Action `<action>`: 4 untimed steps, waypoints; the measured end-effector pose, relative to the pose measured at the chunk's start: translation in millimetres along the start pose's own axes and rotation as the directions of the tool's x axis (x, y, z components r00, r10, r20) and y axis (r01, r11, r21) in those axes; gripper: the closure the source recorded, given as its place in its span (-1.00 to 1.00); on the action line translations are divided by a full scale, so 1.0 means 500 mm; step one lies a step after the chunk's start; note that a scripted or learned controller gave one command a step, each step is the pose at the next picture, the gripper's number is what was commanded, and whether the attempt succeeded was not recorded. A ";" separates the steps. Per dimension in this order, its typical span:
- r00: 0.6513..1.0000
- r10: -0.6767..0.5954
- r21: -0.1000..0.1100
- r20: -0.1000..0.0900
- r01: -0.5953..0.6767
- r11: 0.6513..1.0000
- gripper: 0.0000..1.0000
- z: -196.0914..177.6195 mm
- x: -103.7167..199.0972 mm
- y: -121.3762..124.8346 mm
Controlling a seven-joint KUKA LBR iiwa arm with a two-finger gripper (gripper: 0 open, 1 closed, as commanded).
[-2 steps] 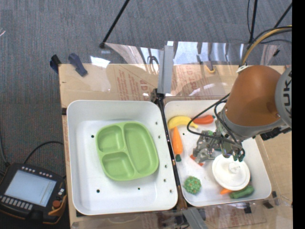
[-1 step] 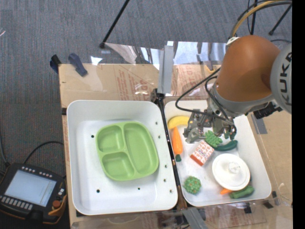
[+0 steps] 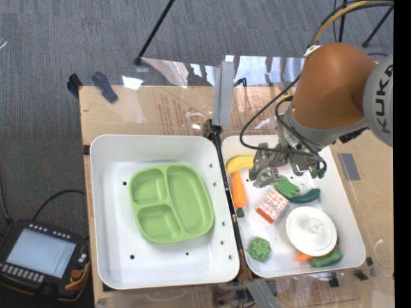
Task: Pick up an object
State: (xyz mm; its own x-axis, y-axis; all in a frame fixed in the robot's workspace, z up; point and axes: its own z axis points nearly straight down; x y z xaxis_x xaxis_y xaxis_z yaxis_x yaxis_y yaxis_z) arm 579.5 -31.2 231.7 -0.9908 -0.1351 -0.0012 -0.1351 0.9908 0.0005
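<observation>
Camera view: your pincer (image 3: 273, 172) hangs low over the yellow plastic banana (image 3: 239, 163); finger state unclear, nothing visibly grasped, pick still pending.

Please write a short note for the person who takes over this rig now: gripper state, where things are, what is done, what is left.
Gripper: low in the right bin, over its upper part; nothing seen between the fingers.
Right bin: banana, carrot, red carton, white bowl, green ball.
Left bin: green plate.
Done: nothing picked.
Left: grasp and lift one object.
</observation>
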 end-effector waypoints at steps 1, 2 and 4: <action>0.993 -0.119 -0.005 -0.009 0.119 0.993 1.00 0.195 0.077 -0.130; 0.998 -0.060 -0.002 0.006 0.060 0.998 1.00 0.084 -0.030 0.037; 0.999 -0.044 -0.004 -0.010 0.044 0.999 1.00 0.100 -0.070 -0.037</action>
